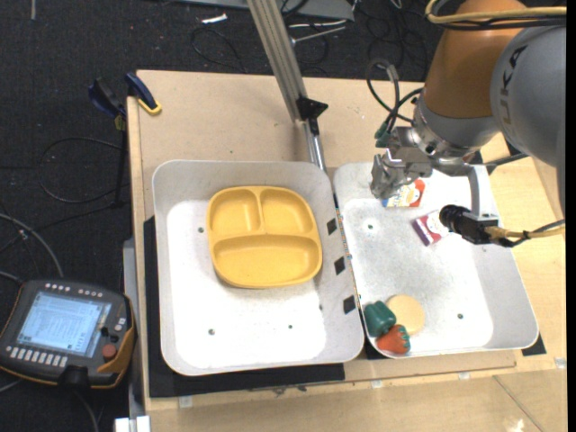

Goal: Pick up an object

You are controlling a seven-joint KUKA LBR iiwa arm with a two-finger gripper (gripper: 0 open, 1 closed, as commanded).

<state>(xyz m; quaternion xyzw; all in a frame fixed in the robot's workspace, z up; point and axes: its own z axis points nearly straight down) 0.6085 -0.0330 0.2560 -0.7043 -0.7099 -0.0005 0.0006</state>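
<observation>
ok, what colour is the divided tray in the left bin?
Yellow divided tray, camera view.

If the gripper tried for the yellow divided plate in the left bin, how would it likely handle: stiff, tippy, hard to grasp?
The yellow divided plate looks like moulded plastic, so probably stiff and light. It lies flat and wide on the left bin, so it is unlikely to roll or tip. Its low rim may give two fingers little to pinch, and it might slide instead.

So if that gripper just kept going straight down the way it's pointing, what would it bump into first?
Most likely the small red and white packet lying right under the gripper at the far end of the right bin, though depth is hard to judge from this angle.
</observation>
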